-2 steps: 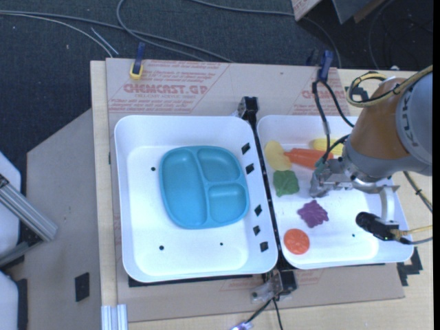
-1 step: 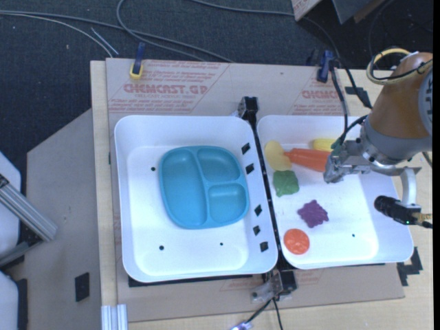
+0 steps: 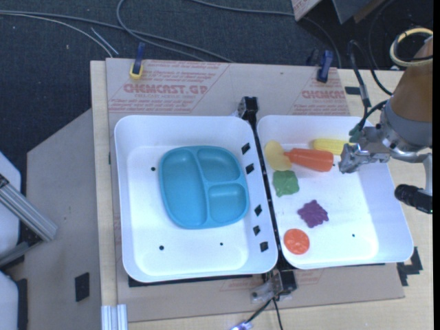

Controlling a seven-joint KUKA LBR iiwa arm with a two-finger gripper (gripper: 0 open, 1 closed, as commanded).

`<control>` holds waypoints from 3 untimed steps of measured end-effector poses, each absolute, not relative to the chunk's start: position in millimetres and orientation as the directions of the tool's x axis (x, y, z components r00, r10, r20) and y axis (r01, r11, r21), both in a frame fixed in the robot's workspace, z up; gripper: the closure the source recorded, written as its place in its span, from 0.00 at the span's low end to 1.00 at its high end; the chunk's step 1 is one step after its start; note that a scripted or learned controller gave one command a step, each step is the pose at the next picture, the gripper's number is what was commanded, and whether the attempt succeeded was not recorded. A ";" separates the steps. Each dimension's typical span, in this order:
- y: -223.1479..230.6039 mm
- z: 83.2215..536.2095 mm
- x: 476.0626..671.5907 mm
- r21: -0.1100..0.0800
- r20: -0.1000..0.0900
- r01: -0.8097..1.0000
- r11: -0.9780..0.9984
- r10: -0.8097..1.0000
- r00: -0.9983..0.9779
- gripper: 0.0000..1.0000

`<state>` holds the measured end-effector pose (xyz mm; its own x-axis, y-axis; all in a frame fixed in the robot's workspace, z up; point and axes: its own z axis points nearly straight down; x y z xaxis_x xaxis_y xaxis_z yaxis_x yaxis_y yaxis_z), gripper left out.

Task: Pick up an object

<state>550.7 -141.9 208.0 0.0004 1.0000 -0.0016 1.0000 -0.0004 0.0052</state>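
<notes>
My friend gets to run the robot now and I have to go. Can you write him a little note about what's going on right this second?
End effector: over the right white plastic bin, near its upper right side, next to the orange toy carrot. I can't tell how its fingers stand, and nothing visibly held.

Things in the right bin: yellow toy corn, pale yellow toy piece, green toy broccoli, purple toy grapes, round orange toy slice. Left white plastic bin: blue divided plastic plate.

Done: nothing lifted yet. Left: grasp one toy and raise it.
</notes>
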 end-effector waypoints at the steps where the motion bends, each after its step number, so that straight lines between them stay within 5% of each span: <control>1: -148.1 270.6 552.6 0.007 -0.002 1.000 0.001 1.000 -0.001 1.00; 3: -48.1 251.7 532.3 -0.003 0.002 1.000 0.004 1.000 -0.004 1.00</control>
<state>532.3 -48.1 251.7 -0.0040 1.0000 0.0024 1.0000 0.0040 -0.0031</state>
